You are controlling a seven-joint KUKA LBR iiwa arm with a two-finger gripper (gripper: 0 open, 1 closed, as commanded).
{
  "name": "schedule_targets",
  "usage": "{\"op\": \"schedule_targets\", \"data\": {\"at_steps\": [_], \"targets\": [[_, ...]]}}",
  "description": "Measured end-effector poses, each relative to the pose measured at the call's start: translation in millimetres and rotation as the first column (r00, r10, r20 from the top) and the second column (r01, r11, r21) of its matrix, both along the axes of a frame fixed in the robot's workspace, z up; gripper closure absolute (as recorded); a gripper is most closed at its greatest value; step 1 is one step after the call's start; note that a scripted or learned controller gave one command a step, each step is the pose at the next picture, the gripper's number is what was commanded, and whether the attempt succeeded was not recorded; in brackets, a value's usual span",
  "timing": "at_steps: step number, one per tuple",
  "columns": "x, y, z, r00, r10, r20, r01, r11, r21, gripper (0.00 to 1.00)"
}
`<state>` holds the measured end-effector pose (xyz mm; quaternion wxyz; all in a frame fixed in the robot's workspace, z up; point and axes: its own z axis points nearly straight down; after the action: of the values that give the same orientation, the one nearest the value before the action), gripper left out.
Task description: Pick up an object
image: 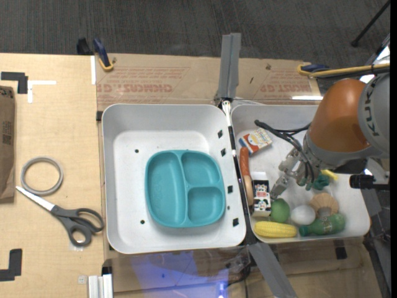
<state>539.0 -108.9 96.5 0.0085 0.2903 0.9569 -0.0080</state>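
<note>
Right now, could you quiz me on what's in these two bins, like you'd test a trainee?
1. True or false: the teal divided plate lies in the right bin.
2. Which lies nearest the yellow corn? A) scissors B) green round fruit C) tape roll
3. Over which bin does the end effector hang?

Key: 1. False, it lies in the left bin. 2. B. 3. The right bin.
</note>
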Motion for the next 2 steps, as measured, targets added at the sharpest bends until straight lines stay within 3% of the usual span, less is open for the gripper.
{"op": "schedule_targets", "data": {"at_steps": [1, 2], "targets": [[4.7, -85.6, 37.1, 1.0, -0.014, -0.008, 0.014, 1.0, 0.018, 0.0], [-20.3, -98.6, -4.5, 0.992, -0.126, -0.01, 0.127, 0.992, 0.02, 0.0]]}}
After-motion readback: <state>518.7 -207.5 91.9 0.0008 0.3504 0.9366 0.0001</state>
